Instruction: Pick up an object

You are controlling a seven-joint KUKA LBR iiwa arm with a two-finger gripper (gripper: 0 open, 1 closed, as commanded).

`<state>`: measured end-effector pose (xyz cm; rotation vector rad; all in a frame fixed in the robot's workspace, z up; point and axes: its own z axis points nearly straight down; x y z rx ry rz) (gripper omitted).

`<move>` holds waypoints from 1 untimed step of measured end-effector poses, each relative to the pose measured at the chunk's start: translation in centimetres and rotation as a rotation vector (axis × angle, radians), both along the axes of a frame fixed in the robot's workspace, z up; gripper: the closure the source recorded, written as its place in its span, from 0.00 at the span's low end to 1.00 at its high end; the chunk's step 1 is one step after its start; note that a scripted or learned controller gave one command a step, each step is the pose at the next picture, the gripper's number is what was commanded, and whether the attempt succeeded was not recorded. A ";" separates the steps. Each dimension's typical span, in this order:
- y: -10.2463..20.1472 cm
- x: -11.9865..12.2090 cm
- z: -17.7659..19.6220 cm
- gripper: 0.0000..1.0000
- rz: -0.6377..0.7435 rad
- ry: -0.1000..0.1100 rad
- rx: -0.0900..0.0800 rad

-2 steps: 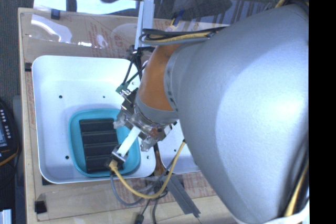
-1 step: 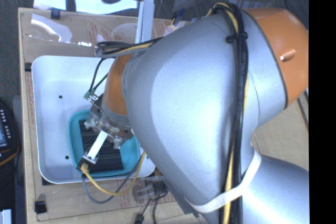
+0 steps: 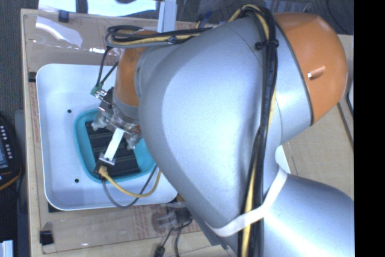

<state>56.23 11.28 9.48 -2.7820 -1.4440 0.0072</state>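
Grey arm is reached over one white bin; one teal object is seen under gripper, whose grip cannot be told.

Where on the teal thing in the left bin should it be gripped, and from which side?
Probably grip the teal thing by its left edge, coming straight down from above. It lies flat on the floor of the bin, so a side approach finds little to hold, and that narrow edge shows clear of the arm.

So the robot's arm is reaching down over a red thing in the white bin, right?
Not red: the thing under the arm in the white bin is teal blue, as the camera view shows.
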 end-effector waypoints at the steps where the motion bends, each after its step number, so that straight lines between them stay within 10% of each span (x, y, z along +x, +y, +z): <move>1: 0.2 0.1 1.1 1.00 0.010 0.001 0.003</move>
